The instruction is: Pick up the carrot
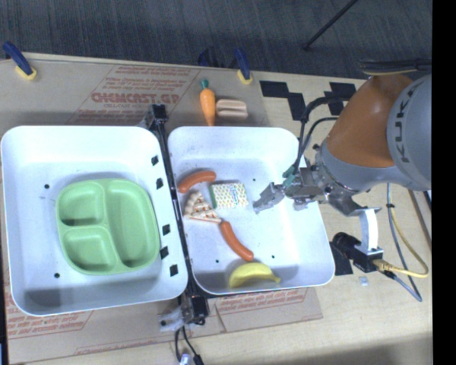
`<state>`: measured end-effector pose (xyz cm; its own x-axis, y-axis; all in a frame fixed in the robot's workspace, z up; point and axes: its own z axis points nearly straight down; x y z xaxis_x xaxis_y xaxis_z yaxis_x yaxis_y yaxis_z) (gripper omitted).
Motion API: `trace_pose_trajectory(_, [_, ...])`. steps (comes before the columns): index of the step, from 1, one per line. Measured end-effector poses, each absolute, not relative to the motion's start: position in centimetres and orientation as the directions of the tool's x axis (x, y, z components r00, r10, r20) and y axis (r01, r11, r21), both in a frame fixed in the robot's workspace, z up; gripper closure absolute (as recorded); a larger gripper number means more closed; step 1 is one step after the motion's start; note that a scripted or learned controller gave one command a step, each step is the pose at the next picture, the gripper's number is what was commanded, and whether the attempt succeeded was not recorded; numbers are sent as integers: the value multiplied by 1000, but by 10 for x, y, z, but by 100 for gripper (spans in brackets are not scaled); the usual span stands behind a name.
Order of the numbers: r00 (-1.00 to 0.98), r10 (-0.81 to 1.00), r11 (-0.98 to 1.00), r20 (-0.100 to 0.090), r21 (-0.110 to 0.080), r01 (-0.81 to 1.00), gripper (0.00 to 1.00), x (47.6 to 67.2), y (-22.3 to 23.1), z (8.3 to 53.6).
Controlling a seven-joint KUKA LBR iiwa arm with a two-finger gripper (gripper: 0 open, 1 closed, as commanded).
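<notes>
Arm (380,135) reaches in from the right, wrist bent low over the right bin (308,238). Pincer (264,200) hangs above bin floor, nothing btw its fingers; whether released or clenched, can't tell (too blurry). Carrot (207,103) lies on desk (121,90), outside bins, beside a hot dog (231,109).

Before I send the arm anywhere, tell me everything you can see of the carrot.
The carrot is a small toy, smooth and plastic-looking, with an orange body and a short green top. It lies on the cardboard bench top outside both bins, just beyond the far rim of the right bin, green end pointing away. A tan, bun-like toy lies close beside it; whether they touch is unclear. The gripper is over the right bin, well apart from it.
</notes>
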<state>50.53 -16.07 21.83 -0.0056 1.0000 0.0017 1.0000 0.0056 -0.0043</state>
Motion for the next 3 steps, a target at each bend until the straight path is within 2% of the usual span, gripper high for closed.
trace_pose_trajectory(1, [64,998,-64,1,-5,998,0,594,-115,169])
trace_pose_trajectory(2, [150,989,-150,0,-3,989,0,657,-75,192])
trace_pose_trajectory(3, [530,848,-530,-1,-3,848,0,656,-132,260])
